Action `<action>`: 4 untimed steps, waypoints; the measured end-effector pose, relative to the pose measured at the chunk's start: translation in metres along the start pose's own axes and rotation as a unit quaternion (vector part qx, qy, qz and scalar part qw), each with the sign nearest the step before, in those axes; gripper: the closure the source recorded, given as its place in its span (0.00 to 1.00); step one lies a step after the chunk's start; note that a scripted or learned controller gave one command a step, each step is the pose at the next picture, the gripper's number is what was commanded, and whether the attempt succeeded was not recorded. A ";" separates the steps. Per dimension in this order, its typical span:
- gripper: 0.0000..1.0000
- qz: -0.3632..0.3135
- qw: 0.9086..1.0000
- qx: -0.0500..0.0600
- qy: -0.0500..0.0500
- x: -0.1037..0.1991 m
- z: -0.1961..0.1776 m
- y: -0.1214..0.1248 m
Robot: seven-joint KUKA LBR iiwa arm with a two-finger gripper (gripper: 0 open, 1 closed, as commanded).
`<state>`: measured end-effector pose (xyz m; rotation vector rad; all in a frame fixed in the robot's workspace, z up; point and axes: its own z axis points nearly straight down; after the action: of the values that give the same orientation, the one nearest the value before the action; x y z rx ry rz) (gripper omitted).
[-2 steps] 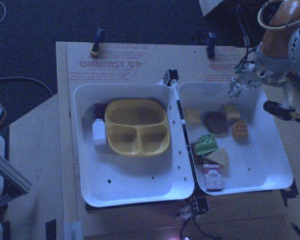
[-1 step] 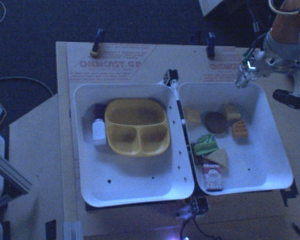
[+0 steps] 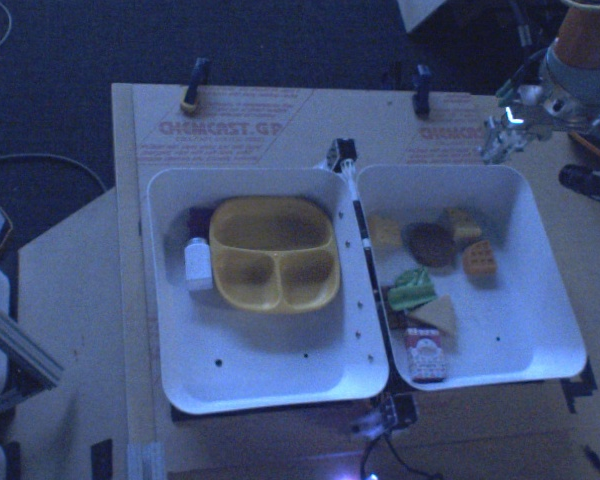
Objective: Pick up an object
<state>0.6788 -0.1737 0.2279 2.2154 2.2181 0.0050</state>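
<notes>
The right bin holds several small toy foods: a yellow block, a dark round cookie, a yellow piece, an orange waffle-like piece, a green leafy piece, a pale wedge and a red-and-white carton. My gripper hangs at the upper right, above the bench just beyond the right bin's far rim, with nothing seen between its fingers. It is well apart from the objects.
The left bin holds a yellow divided plate, a small white bottle and a dark object beside it. Clamps stand at the board's far edge. A black divider runs between the bins.
</notes>
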 end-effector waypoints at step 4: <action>1.00 0.000 1.000 0.004 0.001 0.101 -0.004 -0.043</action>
<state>0.6354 -0.0728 0.2315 2.2213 2.2237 -0.0013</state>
